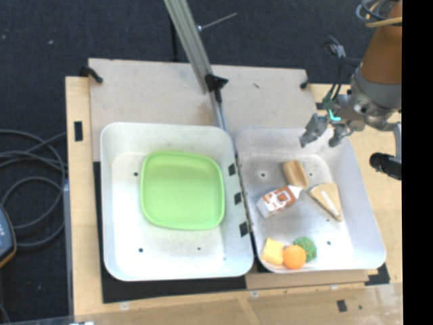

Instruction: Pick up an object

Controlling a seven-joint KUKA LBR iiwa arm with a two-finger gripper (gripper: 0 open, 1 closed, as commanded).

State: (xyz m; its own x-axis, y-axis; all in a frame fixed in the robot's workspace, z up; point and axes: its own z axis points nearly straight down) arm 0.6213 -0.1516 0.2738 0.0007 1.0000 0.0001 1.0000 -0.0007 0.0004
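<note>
Two spread fingers of the pincer [324,134] grip nothing.

Overhead camera slants down on bins [108,181]

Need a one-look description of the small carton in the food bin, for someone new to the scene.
Go to the right bin, the one without the green plate. Near its middle lies the carton, between the bread roll and the cheese wedge. It is the only boxy item, orange-brown and white.

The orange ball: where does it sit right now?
The orange ball lies at the right bin's near edge, between a yellow block and a green broccoli-like piece.
</note>
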